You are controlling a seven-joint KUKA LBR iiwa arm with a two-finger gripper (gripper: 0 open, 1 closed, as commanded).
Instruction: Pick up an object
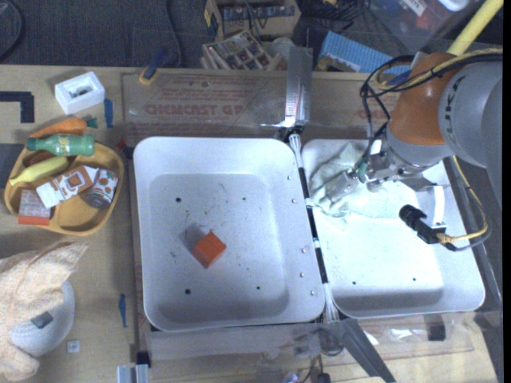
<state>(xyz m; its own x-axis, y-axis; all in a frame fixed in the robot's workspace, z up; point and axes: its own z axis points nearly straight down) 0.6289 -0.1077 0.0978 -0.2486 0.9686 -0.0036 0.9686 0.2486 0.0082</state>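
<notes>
An orange block [210, 249] with a grey face lies in the left bin [160, 174], a little left of its middle. My gripper [342, 190] is low in the upper left part of the right bin [399, 286], close to the wall between the bins. It sits over a crumpled pale, see-through thing [331, 170] that lies in that corner. The gripper's body hides where the tips meet this thing, so contact is unclear. The grey arm with its orange band [415, 118] reaches in from the upper right.
A yellow bowl [68, 222] of toy food stands left of the bins, with a white box [80, 92] behind it and a pale cloth [36, 282] in front. A metal strip [297, 86] and a clear sheet lie behind the bins.
</notes>
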